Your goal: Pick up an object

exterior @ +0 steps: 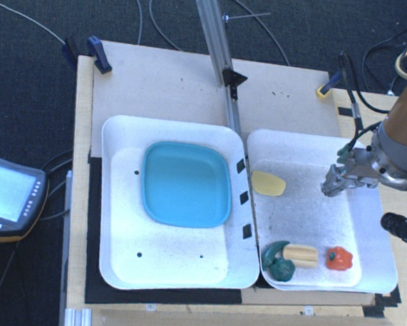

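The right bin [369, 232] holds a flat yellow piece [268, 183] near its left wall. Along its front edge lie a green toy vegetable [278, 261], a tan block [300, 255] and a red toy pepper [338, 258]. My gripper [332, 185] hangs over the right bin's upper right part, to the right of the yellow piece and apart from it. Nothing shows between its fingers.
The left bin [117, 208] carries a blue square plate [186, 183]. A metal pole [215, 31] slants down to the divider between the bins. Blue and yellow clamps sit at the bench's back corners. A teach pendant [3, 195] lies off the bench at left.
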Available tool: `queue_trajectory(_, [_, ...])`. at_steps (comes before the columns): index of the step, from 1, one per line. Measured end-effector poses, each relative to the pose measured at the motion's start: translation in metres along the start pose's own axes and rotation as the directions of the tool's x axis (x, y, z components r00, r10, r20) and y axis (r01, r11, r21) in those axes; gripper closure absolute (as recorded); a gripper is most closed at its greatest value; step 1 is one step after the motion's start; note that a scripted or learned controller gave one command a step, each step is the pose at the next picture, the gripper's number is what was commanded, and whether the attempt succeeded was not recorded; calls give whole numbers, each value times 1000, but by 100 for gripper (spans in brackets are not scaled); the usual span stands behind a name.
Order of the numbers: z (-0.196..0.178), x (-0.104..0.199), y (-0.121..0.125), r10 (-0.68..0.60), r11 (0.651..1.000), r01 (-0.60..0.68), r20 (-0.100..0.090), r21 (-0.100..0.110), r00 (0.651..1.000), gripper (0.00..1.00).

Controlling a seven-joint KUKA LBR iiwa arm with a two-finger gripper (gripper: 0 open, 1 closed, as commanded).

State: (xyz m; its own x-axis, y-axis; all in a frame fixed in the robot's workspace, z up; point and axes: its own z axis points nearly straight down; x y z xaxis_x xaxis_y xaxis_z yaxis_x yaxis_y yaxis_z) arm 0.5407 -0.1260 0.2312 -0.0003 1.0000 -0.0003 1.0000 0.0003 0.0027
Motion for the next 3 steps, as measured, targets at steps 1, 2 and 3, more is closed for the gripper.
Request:
queue_trajectory(1, [-2, 43, -8, -3, 1000, 3, -1, 2, 1000, 100])
queue_trajectory(2, [-3, 99, -2, -5, 1000, 5, -2, 2, 1000, 100])
queue_trajectory(3, [5, 150, -2, -4, 1000, 4, -2, 3, 1000, 100])
